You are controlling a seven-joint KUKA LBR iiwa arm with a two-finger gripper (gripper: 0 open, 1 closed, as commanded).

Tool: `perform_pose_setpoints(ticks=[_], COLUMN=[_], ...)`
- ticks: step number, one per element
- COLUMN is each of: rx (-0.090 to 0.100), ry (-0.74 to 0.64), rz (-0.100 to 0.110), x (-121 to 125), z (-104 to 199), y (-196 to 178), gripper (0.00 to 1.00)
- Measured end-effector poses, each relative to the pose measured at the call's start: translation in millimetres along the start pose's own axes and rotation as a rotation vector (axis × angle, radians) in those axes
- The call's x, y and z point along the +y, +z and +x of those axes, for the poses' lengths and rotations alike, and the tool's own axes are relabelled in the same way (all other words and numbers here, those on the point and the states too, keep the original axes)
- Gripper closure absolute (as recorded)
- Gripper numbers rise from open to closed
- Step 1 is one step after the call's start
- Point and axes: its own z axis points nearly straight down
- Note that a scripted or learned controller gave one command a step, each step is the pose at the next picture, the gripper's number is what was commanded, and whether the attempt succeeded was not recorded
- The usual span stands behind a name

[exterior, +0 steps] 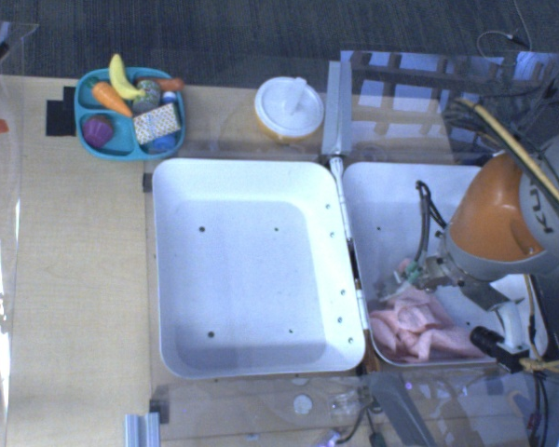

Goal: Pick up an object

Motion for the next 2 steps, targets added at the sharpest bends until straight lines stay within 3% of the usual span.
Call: perform_pose_setpoints(ticks=[1,2], rx=[0.000,-0.001], ry=[0.141,0.101], rz=[0.003,0.001], x=[51,23], z=[-32,-12], y=[2,1], gripper=[0.00,0.00])
